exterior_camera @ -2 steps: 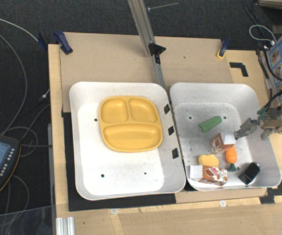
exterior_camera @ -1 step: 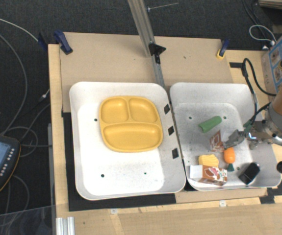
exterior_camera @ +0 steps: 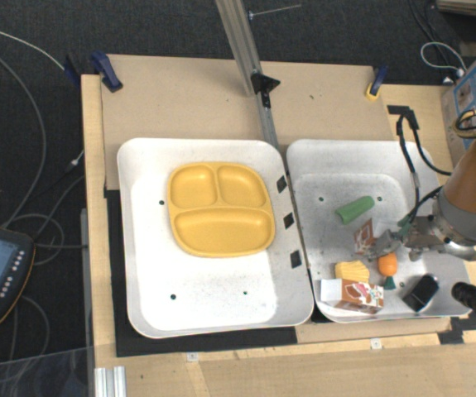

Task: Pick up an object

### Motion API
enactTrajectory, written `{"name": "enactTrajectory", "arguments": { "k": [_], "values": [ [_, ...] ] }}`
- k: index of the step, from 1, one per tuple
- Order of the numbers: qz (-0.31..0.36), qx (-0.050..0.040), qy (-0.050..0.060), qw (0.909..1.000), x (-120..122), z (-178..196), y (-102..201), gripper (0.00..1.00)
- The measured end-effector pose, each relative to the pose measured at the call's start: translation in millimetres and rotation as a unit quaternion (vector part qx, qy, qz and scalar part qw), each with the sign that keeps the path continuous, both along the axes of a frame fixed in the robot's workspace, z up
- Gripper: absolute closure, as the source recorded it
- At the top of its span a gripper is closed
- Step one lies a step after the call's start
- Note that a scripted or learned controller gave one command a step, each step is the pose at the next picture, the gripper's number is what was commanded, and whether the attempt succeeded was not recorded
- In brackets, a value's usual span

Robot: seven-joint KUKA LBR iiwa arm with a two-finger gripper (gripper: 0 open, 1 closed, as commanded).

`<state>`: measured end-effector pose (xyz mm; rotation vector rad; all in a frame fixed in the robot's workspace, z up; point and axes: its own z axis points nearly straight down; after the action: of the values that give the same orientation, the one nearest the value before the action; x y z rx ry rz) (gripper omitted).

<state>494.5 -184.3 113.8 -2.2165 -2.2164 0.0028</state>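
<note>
The arm comes in from the right, its orange band (exterior_camera: 473, 190) hanging over the right bin (exterior_camera: 337, 160), and the end effector (exterior_camera: 410, 240) sits low near that bin's right side, a grey metal cluster pointing left toward the pile of small things. From where I stand I cannot tell how far it is open, and nothing is visibly caught in it. Just beside its tip, to the lower left, lies a small orange ball (exterior_camera: 387, 264), close enough that it may be touching, though I cannot be sure. A brownish packet (exterior_camera: 363, 236) lies just left of the tip, and a green block (exterior_camera: 354, 210) rests tilted a little further up the bin. Toward the bin's near edge sit a yellow piece (exterior_camera: 353, 270), a white and brown carton (exterior_camera: 352, 294) and a black object (exterior_camera: 422, 293). The left bin (exterior_camera: 213, 304) holds a yellow divided plate (exterior_camera: 220, 208), well apart from the arm. Both bins rest on the table (exterior_camera: 188, 98).
</note>
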Motion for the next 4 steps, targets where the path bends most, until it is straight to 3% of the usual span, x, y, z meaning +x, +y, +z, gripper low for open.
{"name": "enactTrajectory", "arguments": {
  "k": [1, 2, 3, 4],
  "values": [
    [0.000, -0.0008, -0.004, 1.0000, 2, 14, 0, 1.00],
    [0.001, -0.0032, -0.007, 1.0000, 7, 77, 3, 1.00],
    [0.001, -0.0026, -0.005, 1.0000, 8, 93, 3, 1.00],
    [0.003, 0.0000, -0.002, 1.0000, 1, 90, 54, 1.00]
  ]
}}
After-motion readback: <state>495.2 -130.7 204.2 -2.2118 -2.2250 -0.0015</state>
